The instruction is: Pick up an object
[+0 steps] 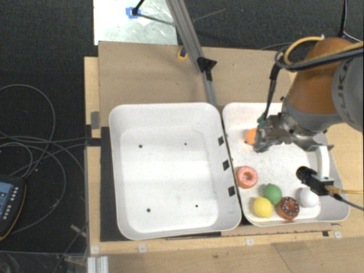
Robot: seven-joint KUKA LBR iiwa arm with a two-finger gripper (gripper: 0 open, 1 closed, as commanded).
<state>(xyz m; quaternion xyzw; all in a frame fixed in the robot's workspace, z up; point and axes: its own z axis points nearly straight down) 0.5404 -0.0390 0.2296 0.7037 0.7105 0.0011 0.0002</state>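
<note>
Nearest the viewer, the right bin (341, 212) holds a yellow fruit (262, 207), a chocolate doughnut (288, 207), a white ball (309, 198), a green ball (272, 193) and a pink doughnut (246, 177). Farther back, the gripper (260, 141) sits low beside an orange object (251, 135), apparently the target. Whether it is clenched or released cannot be told; because the object lies to one side, a closure may nudge it away.

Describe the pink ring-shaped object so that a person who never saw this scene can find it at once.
Look at the right white bin, along its left wall near the divider between the two bins. The pink doughnut lies there, above the yellow ball. It is the only pink ring; the other doughnut is brown.
</note>
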